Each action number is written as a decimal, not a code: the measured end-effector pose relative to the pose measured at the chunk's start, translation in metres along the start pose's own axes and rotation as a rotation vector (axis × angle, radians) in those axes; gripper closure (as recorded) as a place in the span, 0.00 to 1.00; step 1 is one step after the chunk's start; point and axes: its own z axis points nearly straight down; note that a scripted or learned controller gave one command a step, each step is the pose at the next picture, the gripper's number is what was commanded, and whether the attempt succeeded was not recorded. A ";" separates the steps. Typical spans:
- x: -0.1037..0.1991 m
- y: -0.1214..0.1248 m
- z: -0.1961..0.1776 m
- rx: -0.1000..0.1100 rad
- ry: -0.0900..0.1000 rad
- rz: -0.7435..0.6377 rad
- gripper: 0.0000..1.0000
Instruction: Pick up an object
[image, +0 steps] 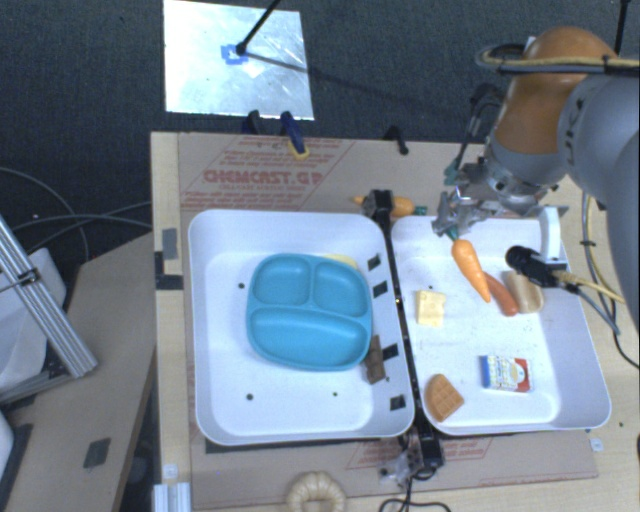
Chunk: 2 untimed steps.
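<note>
Carrot, orange, tapered: lies aslant in the right bin, top end touching the hand, whose state cannot be told. Risk: a grip so near the tip may slip or swing loose on lifting.

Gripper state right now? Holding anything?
Gripper: over the right bin's back edge, just above the carrot's top end. Open or closed cannot be told; no object seen between its fingers.
</note>
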 end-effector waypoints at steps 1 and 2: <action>0.048 0.013 -0.019 -0.001 0.002 -0.002 1.00; 0.049 0.007 -0.013 0.002 -0.001 0.002 1.00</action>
